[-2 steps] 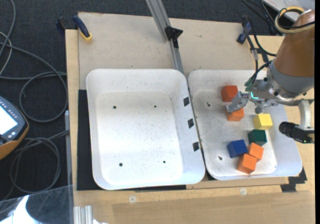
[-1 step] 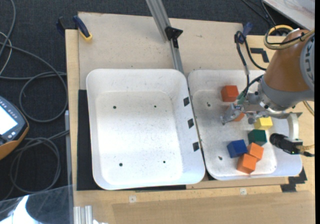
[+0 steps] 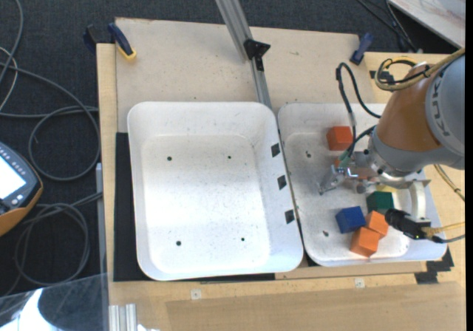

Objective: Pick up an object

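Arm over right bin (image 3: 295, 174), gripper (image 3: 334, 178) low near its middle.
Fingers: can't tell if open or shut. Orange block (image 3: 340, 137) at 12 o'clock of gripper; blue block (image 3: 350, 219), green block (image 3: 381, 200), 2 more orange blocks (image 3: 369, 233) at 4–5 o'clock. Left bin (image 3: 148, 130) at 9.

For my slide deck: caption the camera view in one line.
Grey KUKA arm's two-finger gripper hovers in the right shallow white bin among orange, blue and green blocks.
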You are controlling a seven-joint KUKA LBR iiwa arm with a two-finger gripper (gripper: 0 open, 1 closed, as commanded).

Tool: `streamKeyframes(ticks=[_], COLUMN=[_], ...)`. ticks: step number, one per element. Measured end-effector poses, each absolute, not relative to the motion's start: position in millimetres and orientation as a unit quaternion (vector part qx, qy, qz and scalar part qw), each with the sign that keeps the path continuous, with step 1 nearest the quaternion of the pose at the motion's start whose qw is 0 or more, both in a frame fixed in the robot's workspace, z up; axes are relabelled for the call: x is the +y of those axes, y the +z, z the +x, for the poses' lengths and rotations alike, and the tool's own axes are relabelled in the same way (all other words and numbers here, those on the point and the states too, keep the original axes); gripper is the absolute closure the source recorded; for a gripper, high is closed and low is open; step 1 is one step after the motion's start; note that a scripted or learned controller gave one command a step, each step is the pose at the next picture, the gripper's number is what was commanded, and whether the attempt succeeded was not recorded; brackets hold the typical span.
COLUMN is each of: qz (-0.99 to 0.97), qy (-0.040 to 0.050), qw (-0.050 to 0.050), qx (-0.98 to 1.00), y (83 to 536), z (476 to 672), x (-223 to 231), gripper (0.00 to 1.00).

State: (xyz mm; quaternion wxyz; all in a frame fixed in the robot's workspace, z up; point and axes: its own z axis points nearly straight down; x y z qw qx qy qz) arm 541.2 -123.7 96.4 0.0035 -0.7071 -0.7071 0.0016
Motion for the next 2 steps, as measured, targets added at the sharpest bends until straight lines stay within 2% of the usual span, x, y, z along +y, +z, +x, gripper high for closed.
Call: streamKeyframes(ticks=[1,2], qz=[-0.707,-0.707], qy=[-0.0009,-0.0021], qw=[0.0,-0.003], qx=[-0.707,-0.708], y=[110.3,174.6], z=[543.3,545.4], x=[-123.9,-122.4], gripper=[1.0,1.0])
